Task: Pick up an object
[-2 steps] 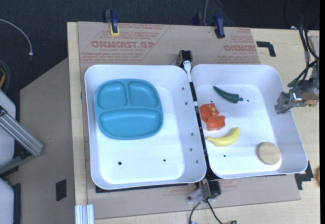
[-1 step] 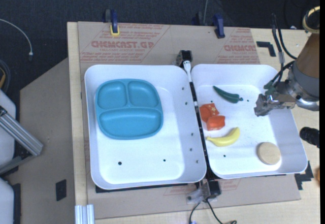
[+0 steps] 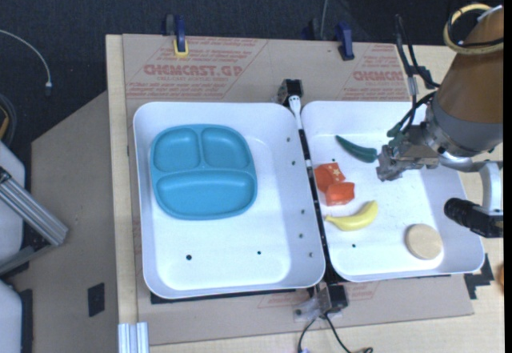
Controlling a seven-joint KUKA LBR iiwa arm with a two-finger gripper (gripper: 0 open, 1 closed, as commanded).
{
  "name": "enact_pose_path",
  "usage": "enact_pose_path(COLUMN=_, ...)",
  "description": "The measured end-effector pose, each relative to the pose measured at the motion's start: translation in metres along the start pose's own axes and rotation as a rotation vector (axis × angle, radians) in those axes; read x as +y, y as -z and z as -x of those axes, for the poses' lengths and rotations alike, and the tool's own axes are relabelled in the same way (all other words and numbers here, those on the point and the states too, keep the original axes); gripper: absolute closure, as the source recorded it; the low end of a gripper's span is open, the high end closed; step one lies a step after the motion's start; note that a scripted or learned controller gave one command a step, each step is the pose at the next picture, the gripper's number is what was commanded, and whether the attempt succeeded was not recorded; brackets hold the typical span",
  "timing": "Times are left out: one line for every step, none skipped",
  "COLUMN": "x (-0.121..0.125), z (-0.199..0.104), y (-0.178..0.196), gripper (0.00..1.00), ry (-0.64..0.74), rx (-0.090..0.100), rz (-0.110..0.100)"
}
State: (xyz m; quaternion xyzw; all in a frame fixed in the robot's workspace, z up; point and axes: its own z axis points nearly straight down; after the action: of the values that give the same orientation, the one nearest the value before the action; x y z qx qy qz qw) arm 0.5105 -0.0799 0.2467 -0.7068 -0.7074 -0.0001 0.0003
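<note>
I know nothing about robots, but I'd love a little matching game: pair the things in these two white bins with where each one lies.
Things:
1. blue divided plastic plate
2. yellow toy banana
3. round tan disc
4. dark green curved pod

Places:
A. right bin, near its front right corner
B. left bin, toward its back
C. right bin, toward its back, just left of the gripper
D. right bin, just in front of the red-orange block

Pairs: 1-B, 2-D, 3-A, 4-C
</note>
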Motion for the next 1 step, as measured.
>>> enact_pose_path(x=-0.0034, z=-0.0607, y=-0.0096, gripper=1.00, ry=0.003, rx=0.001, rz=-0.002)
